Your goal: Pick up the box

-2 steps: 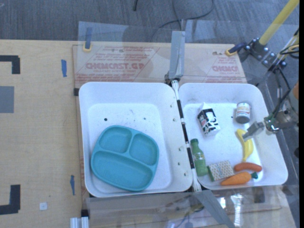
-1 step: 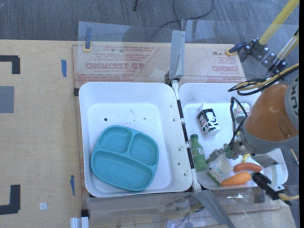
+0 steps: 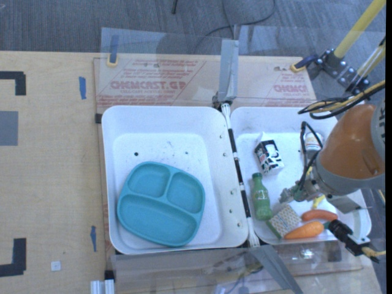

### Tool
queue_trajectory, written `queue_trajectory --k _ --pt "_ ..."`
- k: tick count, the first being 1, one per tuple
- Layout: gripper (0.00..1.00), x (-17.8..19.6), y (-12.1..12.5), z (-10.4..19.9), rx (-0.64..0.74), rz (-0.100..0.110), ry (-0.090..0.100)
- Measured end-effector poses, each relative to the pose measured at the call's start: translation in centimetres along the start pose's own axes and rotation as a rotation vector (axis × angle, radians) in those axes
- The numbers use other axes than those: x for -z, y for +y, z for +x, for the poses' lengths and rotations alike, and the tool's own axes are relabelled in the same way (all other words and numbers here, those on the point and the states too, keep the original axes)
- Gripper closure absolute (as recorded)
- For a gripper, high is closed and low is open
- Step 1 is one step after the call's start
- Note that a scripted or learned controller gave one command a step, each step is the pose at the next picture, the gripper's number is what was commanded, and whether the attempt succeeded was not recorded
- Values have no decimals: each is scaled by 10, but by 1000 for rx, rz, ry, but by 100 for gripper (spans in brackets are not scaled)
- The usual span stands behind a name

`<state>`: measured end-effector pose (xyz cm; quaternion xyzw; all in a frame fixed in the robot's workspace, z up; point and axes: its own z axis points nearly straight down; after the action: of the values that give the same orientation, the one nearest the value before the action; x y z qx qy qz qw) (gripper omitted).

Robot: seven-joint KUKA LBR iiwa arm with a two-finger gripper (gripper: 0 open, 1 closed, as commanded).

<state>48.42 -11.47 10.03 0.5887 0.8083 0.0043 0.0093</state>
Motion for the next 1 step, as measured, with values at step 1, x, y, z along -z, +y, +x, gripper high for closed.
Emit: queue_trajectory --k 1 --pt "100 55 13 -20 -119 17 8"
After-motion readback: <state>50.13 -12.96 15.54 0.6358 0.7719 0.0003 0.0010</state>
